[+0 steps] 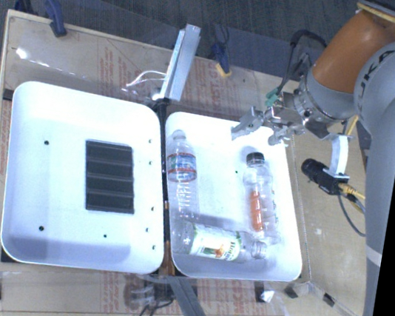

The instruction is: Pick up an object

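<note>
The right bin [219, 142] holds three clear plastic bottles. One with a blue and red label [181, 173] lies along the bin's left side. Another with a black cap and orange contents [258, 197] lies on the right side. A third with a green and white label [217, 244] lies across the near end. A black ribbed rectangular block [109, 177] rests in the middle of the left bin [39, 119]. My gripper [263, 129] hovers over the far right corner of the right bin, above the black-capped bottle, open, with nothing between its fingers.
A metal post [181, 61] rises at the far end of the divide between the bins. Blue clamps [56, 17] sit on the bench's far edge. A metal bracket [188, 306] juts out below the near edge of the bins.
</note>
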`<move>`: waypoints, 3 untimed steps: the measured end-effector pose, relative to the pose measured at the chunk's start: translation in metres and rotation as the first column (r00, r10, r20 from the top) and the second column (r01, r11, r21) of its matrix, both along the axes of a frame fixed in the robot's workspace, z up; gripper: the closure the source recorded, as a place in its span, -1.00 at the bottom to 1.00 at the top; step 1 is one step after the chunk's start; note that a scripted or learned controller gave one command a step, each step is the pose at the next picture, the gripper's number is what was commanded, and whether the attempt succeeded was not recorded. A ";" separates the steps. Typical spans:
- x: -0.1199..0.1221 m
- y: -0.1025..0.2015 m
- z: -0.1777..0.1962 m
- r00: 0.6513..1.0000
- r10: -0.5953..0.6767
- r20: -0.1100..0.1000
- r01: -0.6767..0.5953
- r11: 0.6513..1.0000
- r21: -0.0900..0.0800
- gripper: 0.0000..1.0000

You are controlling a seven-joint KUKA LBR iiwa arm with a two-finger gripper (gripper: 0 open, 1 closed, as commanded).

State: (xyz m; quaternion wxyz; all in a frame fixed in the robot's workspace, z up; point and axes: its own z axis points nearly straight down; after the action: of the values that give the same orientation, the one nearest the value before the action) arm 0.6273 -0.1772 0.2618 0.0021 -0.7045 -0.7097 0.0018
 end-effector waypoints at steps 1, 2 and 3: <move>-0.034 -0.033 -0.056 0.996 0.089 0.002 -0.089 0.996 0.001 -1.00; -0.001 -0.033 -0.064 0.993 0.116 0.004 -0.116 0.993 0.000 -1.00; 0.009 -0.032 -0.020 0.978 0.207 0.005 -0.207 0.978 -0.001 -1.00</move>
State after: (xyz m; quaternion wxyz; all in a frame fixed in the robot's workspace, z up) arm 0.6359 -0.2095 0.2418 0.0000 -0.6266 -0.7793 0.0004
